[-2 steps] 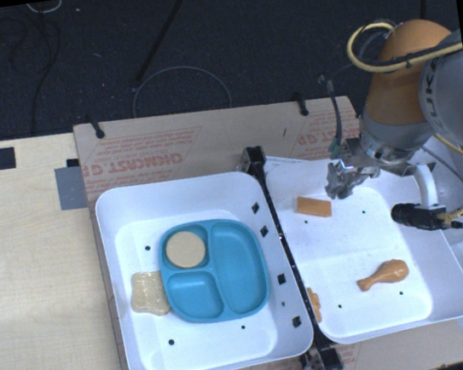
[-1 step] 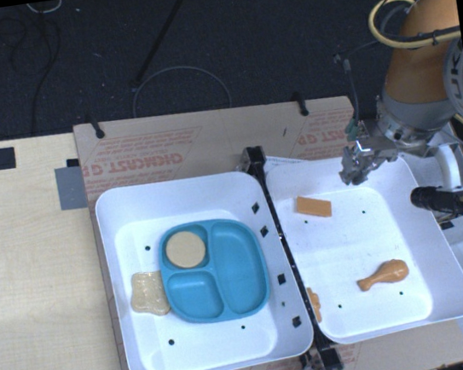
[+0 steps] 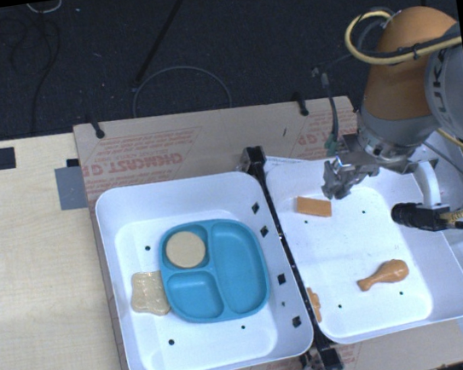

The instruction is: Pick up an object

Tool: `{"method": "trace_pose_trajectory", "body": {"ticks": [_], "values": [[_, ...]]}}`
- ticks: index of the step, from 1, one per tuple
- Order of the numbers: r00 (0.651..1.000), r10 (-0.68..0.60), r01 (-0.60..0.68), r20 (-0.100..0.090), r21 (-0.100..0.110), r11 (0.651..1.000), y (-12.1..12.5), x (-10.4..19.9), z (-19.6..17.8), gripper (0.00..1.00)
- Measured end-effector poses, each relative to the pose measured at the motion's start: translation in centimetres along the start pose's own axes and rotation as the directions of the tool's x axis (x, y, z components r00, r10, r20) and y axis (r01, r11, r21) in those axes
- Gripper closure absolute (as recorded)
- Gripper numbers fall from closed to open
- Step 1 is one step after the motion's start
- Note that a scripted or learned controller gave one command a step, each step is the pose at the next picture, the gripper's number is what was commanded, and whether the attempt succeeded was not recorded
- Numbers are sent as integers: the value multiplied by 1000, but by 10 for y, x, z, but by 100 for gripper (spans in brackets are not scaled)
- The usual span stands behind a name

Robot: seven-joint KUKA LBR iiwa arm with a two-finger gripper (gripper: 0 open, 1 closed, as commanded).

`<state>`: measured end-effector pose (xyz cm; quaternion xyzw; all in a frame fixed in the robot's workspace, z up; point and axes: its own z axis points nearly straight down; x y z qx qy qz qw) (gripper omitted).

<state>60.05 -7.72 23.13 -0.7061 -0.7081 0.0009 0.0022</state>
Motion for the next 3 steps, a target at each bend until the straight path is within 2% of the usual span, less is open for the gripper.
{"method": "trace_pose_trajectory", "body": {"ticks": [2,3], "values": [[1000,-1,1,0,1,1000,-16,92,16,100],[1000,-2,2,0,2,1000,-37,147,22,100]]}}
